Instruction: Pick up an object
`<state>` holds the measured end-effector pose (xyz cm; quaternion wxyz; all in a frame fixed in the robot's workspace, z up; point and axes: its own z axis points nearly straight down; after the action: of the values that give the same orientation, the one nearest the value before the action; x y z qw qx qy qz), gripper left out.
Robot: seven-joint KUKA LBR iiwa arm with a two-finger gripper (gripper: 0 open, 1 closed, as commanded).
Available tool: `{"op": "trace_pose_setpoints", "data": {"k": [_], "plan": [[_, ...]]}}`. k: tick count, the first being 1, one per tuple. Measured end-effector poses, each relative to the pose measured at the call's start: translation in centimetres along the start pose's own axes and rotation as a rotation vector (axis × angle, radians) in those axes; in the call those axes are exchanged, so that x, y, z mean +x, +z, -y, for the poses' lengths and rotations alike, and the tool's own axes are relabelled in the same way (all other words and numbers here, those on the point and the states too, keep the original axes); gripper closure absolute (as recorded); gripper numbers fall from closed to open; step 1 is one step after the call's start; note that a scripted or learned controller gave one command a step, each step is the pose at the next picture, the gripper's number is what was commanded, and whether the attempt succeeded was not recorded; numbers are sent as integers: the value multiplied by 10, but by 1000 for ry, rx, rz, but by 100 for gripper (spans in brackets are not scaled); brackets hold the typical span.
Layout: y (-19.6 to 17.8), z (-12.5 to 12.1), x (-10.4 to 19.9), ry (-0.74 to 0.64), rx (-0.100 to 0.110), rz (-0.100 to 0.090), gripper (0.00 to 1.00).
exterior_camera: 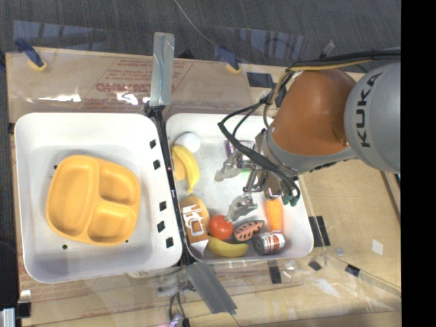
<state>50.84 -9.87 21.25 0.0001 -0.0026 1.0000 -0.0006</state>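
End effector above two bananas (yellow).

Divided tray in the left bin; right bin holds banana, carrot, can

Right bin holds two bananas, a white ball, tomato, carrot, can and carton.

Robotics lab/test cell, not a home. Industrial KUKA arm w/ loose cables over a bench covered in taped-down clear plastic sheet; two white bins butted side by side, toy food & a yellow divided tray as test props; grey carpet beyond.
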Motion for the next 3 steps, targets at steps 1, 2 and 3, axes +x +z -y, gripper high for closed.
{"op": "trace_pose_setpoints", "data": {"k": [1,2,3], "plan": [[104,40,-41,-235,-3,-4,0],[80,61,-75,-289,0,4,0],[121,114,-4,-228,-1,-1,0]]}}
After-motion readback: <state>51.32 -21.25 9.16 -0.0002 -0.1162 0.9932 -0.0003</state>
